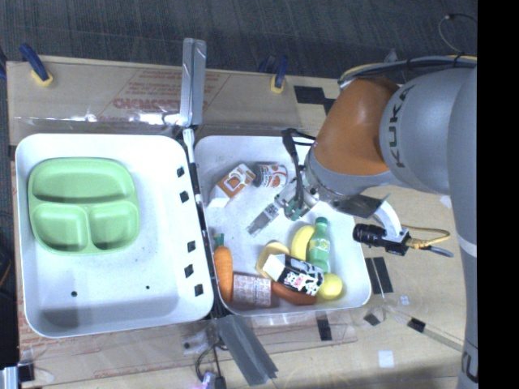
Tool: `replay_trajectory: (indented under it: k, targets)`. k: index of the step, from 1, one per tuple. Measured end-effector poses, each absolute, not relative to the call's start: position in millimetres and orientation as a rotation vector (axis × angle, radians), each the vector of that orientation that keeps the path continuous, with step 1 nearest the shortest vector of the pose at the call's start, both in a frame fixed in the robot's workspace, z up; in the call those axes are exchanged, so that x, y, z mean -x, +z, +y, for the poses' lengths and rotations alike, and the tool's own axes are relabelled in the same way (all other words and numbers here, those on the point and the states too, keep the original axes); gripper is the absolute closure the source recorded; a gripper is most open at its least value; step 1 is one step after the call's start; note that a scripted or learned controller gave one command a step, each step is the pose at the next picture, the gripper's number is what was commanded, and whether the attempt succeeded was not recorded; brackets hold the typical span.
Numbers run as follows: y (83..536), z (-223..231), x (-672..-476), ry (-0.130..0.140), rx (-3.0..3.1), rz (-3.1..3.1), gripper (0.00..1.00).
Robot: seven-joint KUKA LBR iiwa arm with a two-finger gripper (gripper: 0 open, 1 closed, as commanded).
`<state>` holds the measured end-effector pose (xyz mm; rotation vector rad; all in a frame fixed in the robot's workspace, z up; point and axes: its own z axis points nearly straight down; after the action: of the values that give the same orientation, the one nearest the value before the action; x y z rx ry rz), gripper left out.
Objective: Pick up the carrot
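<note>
- We see two white bins side by side on the bench: the left bin point(49, 298) and the right bin point(235, 154).
- In the left bin lies a green tray point(83, 203) with three compartments, in the far part of the bin.
- The carrot point(223, 269) lies in the right bin, close along its left wall, with the leafy end pointing to the far side.
- The near end of the carrot touches, or almost touches, a small can point(252, 290) that lies on its side at the near wall.
- The arm point(389, 136) comes in from the right and bends over the right bin.
- The gripper point(268, 217) hangs low over the middle of the right bin, near the carrot but apart from it.
- Its fingers look nearly closed with nothing between them, though the view is small here and we are not fully sure.
- Just to the right of the gripper stand a banana point(302, 241) and a green bottle point(319, 245).
- Below them lie a black and white carton point(298, 280) and a lemon point(332, 287).
- In the far part of the right bin are a brown and white box point(233, 183) and a dark can point(270, 174).
</note>
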<state>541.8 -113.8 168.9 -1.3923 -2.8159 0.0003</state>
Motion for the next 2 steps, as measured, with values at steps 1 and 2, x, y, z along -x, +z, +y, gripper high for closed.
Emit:
replay_trajectory:
  k: [1,2]
  targets:
    - [95.6,-121.6,-478.9,-0.005,1.27,-2.879,0.0]
    - [105.8,-120.5,-480.4,-0.008,1.262,-2.883,1.0]
